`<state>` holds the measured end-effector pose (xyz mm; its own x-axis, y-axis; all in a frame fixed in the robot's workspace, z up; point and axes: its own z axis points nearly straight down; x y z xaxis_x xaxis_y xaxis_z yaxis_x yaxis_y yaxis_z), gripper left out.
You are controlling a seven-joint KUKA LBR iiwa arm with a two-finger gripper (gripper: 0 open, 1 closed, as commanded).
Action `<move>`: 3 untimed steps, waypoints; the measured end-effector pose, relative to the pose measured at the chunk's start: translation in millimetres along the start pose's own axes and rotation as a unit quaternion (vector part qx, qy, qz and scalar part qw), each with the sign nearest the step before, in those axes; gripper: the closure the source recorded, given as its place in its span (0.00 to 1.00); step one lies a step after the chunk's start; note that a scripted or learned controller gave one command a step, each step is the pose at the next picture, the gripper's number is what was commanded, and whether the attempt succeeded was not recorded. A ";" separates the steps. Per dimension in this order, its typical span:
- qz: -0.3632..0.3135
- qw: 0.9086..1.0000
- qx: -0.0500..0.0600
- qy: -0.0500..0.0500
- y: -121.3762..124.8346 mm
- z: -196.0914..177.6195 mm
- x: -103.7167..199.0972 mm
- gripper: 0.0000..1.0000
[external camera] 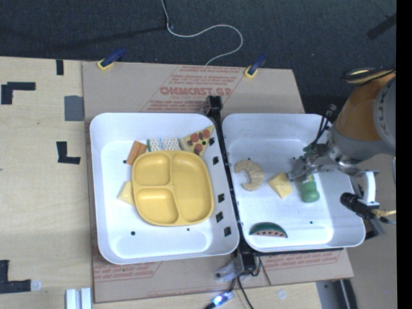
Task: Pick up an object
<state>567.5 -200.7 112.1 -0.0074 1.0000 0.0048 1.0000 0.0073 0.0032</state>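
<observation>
Reaching in from the right, orange-banded arm [364, 118] bending down and leftward, wrist angling low. Gripper [301, 170] hanging at the arm's left end, pointing down and left; finger spread too blurred to be telling.

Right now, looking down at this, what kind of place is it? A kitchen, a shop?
Probably a robot test bench in a lab, not a kitchen. A robot arm reaches into two white bins holding toy food, like a watermelon slice, on cardboard clamped to the table.

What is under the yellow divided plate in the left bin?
Poking out from beneath the yellow divided plate: an orange piece, a pizza slice, a yellow wedge. Anything fully covered cannot be seen.
</observation>
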 end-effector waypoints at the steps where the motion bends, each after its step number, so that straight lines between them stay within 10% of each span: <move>1: 0.002 1.000 0.001 -0.002 -4.1 -48.6 9.5 1.00; 3: 0.003 1.000 0.002 -0.002 6.1 -112.4 5.7 1.00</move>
<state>573.2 -195.5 224.5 -0.0018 1.0000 0.0006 1.0000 0.0018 -0.0001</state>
